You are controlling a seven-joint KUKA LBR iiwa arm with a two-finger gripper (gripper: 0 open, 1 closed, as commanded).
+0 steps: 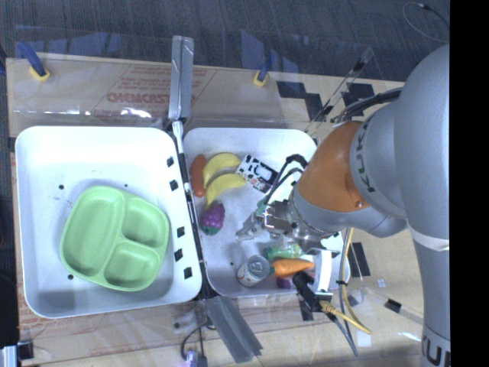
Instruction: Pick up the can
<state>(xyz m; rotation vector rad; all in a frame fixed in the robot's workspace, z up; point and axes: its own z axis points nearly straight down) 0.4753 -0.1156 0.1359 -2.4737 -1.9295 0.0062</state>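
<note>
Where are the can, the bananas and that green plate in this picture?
can (pixel 255 269): camera view, on its round silver top.
bananas (pixel 221 173): camera view, on the middle of the yellow pair.
green plate (pixel 114 238): camera view, on the ridge between its compartments.

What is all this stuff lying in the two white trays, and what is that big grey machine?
Shallow white bins: two, side by side.
Green divided plastic plate: one, left bin.
Yellow toy bananas: two, right bin, far side.
Orange toy piece: one, beside the bananas.
Purple toy fruit: one, right bin, left side.
Silver metal can: one, right bin, near edge.
Orange toy carrot: one, right of the can.
Black-and-white card: one, right bin.
Grey robot arm with orange band: one, reaching from the right; its hand is above the right bin.
</note>
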